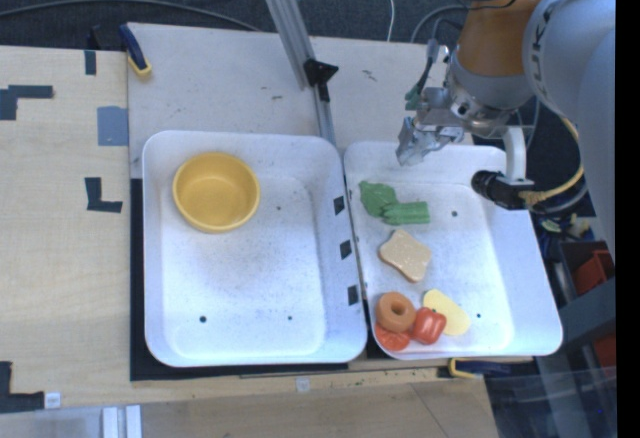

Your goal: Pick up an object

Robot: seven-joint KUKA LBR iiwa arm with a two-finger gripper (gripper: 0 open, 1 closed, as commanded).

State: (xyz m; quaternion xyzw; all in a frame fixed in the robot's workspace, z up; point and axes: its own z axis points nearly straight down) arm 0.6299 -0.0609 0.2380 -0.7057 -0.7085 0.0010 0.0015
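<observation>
My gripper [413, 152] hangs over the far edge of the right bin [510, 256], above and slightly right of a green toy vegetable [392, 205]. Nothing shows between its fingers. Nearer in the same bin lie a slice of toast [404, 255], a brown doughnut [396, 309], a red pepper piece [428, 326] and a yellow piece [448, 311]. A red slice [390, 338] peeks out under the doughnut. A yellow bowl [215, 190] stands in the far left corner of the left bin [250, 326].
A slanted metal pole [290, 16] with a black clamp rises behind the bins. Cables run on the bench near the arm. A black fitting [500, 188] sits at the right bin's right rim. A blue-yellow clip [135, 51] lies at the bench's far left.
</observation>
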